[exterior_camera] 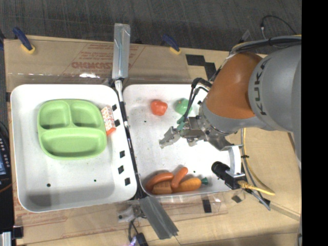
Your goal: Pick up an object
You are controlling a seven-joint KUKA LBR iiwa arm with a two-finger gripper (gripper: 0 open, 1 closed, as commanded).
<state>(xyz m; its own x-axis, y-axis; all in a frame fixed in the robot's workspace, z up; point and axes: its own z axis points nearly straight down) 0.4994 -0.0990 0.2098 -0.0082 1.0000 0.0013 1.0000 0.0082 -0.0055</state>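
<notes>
Where the pincer (169,137) hangs, red pepper (159,107) just beyond, untouched

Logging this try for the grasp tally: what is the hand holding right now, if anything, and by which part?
Nothing. The hand hangs over bare floor of the right bin, with no object between its fingers; the red toy lies apart from it.

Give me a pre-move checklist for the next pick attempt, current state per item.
1. End effector over the right bin: ok.
2. Nothing held between its fingers: ok.
3. Red toy lies free, apart from other items: ok.
4. Green toy fully exposed: not ok, arm partly covers it.
5. Carrot and sausage pile separable: not ok, pieces touch at the bin's near wall.
6. Finger opening wide enough: cannot tell.
</notes>
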